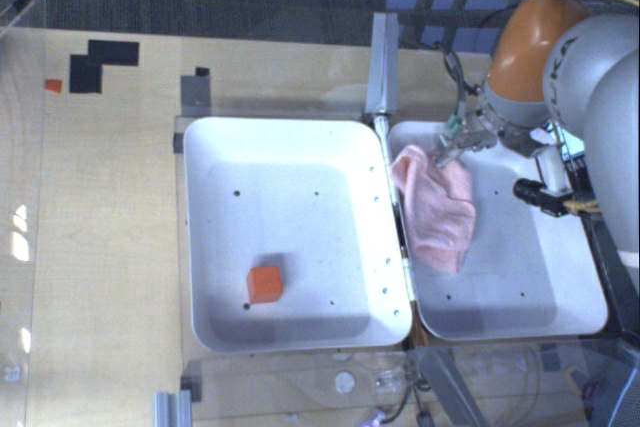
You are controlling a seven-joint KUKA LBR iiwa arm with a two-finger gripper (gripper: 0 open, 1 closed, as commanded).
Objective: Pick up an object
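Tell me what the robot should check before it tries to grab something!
1. Something to pick is present: ok. A pink cloth lies in the right bin; an orange block sits in the left bin.
2. Gripper near a target: ok, it hovers by the cloth's upper edge.
3. Cloth actually caught: cannot tell.
4. Cloth lies inside its bin: not ok, its left edge drapes against the divider between the bins.
5. Orange block free to reach: ok, nothing touches it.
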